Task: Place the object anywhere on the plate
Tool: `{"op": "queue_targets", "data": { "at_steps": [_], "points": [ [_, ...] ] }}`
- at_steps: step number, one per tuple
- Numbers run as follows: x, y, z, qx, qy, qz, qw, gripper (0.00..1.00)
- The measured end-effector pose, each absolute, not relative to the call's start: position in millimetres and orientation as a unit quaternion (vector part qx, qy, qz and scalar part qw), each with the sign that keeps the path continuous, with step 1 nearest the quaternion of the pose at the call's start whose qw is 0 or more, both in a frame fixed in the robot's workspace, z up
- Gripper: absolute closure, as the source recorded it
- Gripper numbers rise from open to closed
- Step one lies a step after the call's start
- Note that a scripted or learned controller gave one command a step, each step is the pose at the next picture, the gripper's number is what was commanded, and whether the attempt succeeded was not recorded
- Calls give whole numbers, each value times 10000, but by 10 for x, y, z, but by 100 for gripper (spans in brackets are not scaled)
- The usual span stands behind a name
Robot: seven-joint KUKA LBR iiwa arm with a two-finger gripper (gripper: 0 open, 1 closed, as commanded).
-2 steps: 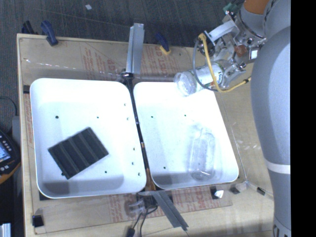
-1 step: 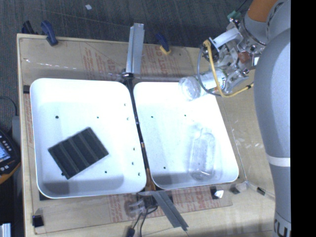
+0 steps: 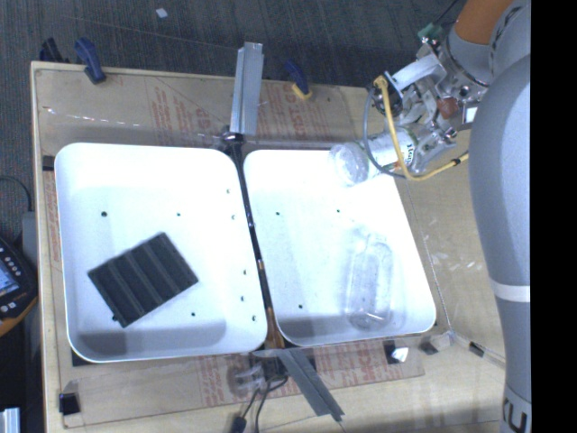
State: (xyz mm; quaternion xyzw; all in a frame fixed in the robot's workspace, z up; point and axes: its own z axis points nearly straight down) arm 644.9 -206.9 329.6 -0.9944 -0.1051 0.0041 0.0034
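Gripper (image 3: 383,156) hangs over the right bin's (image 3: 297,327) far corner; I cannot tell its grip. A dark ridged plate (image 3: 142,278) lies in the left bin (image 3: 81,165).

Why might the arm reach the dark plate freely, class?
Probably yes: the plate lies flat in the left bin with nothing on it; the claw sits over the right bin's far corner.
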Motion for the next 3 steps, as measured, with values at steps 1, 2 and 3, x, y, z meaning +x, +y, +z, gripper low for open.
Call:
{"op": "queue_targets", "data": {
  "at_steps": [1,2,3],
  "points": [
    [6450,-2071,3300,-9944,-1051,37,33,0],
    [6419,-1877,2564,-9714,-2376,26,27,0],
    [5951,-1939,2204,-9312,-3645,24,22,0]
  ]
}}
